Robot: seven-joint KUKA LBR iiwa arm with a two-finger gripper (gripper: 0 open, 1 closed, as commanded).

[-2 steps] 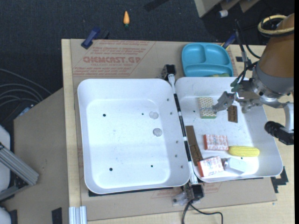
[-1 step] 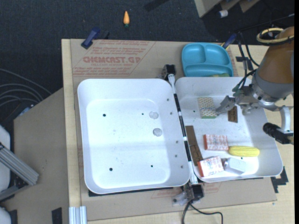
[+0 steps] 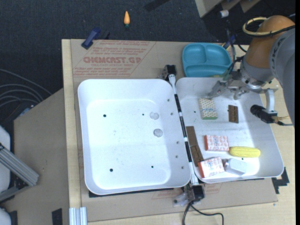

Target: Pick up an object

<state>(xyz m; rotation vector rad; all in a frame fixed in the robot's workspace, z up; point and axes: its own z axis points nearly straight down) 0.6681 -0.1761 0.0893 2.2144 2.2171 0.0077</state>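
Observation:
My gripper [image 3: 228, 88] hangs over the far edge of the right bin [image 3: 267, 139], its fingers spread open with nothing between them. Just below it lie a pale speckled block [image 3: 208, 108] and a small brown block [image 3: 233, 113]. Nearer the front sit a red-and-white box [image 3: 216, 142], a yellow corn cob [image 3: 244, 152], a red-and-white packet [image 3: 211, 167] and a white piece [image 3: 237, 167]. A long brown strip [image 3: 193, 143] lies along the bin's left wall.
The left bin [image 3: 93, 125] holds two small clear discs [image 3: 156, 124]. A teal divided tray [image 3: 206, 60] stands behind the right bin, close to the gripper. A blue clip [image 3: 90, 39] and an orange carrot-like piece [image 3: 126, 18] lie beyond the bench.

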